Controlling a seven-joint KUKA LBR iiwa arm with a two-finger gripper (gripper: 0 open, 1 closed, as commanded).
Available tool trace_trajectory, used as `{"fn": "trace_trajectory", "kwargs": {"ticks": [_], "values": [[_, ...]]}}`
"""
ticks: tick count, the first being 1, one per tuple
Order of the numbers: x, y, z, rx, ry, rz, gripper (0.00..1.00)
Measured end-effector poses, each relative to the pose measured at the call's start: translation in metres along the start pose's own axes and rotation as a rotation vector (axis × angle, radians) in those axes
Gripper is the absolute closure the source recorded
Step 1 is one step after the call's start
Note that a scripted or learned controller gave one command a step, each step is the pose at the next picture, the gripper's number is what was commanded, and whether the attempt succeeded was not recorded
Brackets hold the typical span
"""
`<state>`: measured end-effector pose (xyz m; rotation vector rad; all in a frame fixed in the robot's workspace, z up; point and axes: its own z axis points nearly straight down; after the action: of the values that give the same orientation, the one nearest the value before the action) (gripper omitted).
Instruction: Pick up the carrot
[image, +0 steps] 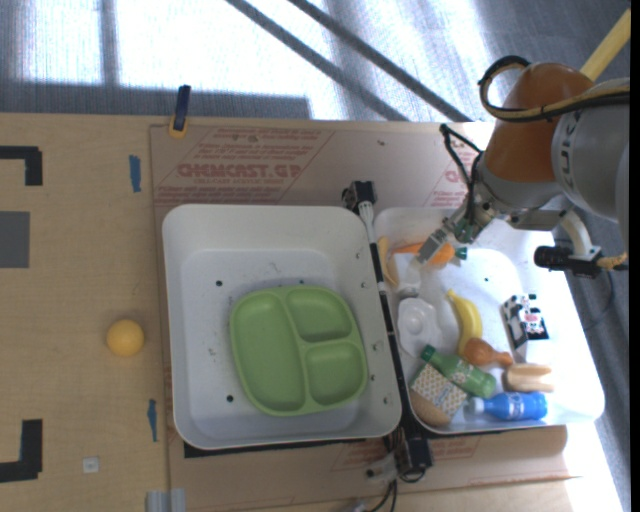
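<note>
The tool (447, 243) hung over the upper part of the right bin (580, 385), its fingers clamped on the carrot (437, 255), an orange piece seen between them and lifted just above the bin floor. A second orange sliver (408, 247) lay beside it near the bin's left wall. Lower in the same bin lay a banana (465, 315), a green bottle (458, 369), a blue bottle (512, 406), a bread roll (528, 376), a tan woven-looking block (436, 393) and a small black-and-white item (524, 320); most of these touched or crowded one another. The left bin (190, 300) held a green divided tray (298, 349) lying flat at its middle. On the cardboard-covered worktop (80, 220), well apart to the left of both bins, sat a yellow ball (125, 337).
</note>
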<state>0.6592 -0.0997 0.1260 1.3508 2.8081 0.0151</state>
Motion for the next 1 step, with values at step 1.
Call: {"fn": "trace_trajectory", "kwargs": {"ticks": [1], "values": [[-0.0292, -0.0279, 0.0365, 0.017, 0.012, 0.210, 0.00]]}}
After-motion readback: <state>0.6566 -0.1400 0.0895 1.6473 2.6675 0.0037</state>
